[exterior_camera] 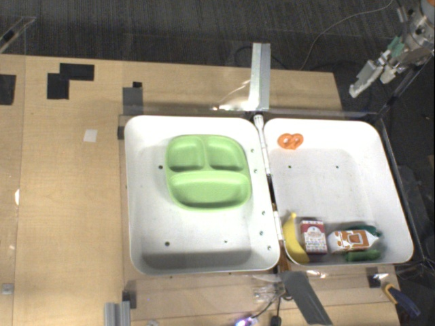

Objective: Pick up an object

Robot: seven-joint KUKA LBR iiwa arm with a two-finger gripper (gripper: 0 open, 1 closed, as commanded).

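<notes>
My gripper [365, 78] hangs at the top right, beyond the far right corner of the right bin [340, 182], over the dark floor. It is far from every object and nothing is visible in it. In the right bin an orange pretzel-shaped piece [291, 141] lies near the far left corner. Along the bin's near edge sit a yellow banana [292, 240], a small red carton [312, 236], a brown-and-white carton [351, 238] and a green item [362, 255]. A green divided plate [207, 170] rests in the left bin [146, 202].
A metal post [261, 77] stands upright behind the seam between the two bins. Cables run across the dark floor near the arm at the top right. Wooden bench surface extends to the left of the bins.
</notes>
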